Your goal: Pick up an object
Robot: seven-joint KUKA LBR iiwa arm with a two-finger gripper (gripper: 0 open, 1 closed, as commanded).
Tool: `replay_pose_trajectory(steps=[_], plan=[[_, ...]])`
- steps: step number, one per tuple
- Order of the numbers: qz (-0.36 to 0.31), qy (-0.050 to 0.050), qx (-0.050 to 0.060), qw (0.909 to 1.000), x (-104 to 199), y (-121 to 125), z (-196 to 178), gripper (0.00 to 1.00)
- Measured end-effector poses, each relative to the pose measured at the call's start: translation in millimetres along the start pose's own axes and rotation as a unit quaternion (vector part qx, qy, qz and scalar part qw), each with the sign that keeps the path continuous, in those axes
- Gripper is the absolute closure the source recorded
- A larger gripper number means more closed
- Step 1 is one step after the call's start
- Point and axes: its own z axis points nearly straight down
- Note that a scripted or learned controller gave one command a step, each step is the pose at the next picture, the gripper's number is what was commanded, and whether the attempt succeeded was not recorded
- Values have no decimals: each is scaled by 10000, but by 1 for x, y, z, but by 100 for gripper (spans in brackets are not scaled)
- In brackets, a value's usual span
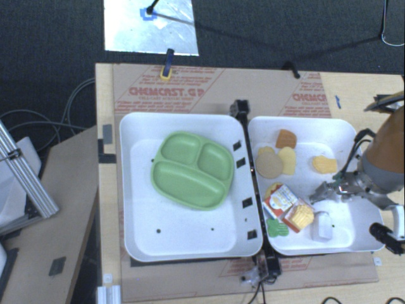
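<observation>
Nearest us, along the right bin's [354, 132] front wall, we note a pale whitish object [323, 227], a green leafy piece [276, 228] and a red-and-white packet [280, 201] touching a yellow ridged piece [301, 216]. Just above that cluster, the gripper [324, 191] hangs low over the bin floor, reaching in from the right on the grey arm [383, 154]. We see nothing between its fingers; whether they stand wide or narrow we cannot tell, the metal parts blur together.

Farther back in the same bin: a yellow chunk [324, 164] near the arm, then a tan round piece [269, 162] touching a pale yellow piece [288, 160], with an orange-brown piece [286, 138] just behind them.

In the left bin [136, 233], a green divided plate [192, 170] lies flat, its three compartments bare.

Beyond both bins, brown printed cardboard [183, 90], then a shiny metal sheet [150, 16] on dark carpet.
</observation>
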Motion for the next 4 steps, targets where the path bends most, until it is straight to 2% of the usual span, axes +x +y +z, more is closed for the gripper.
replay_pose_trajectory(steps=[1,2,3,4], plan=[[2,-7,-10,10000,0,1,17,0],[1,-13,-29,10000,0,2,6,100],[-14,-18,-37,10000,4,12,-46,100],[-16,-20,-45,10000,10,8,-106,100]])
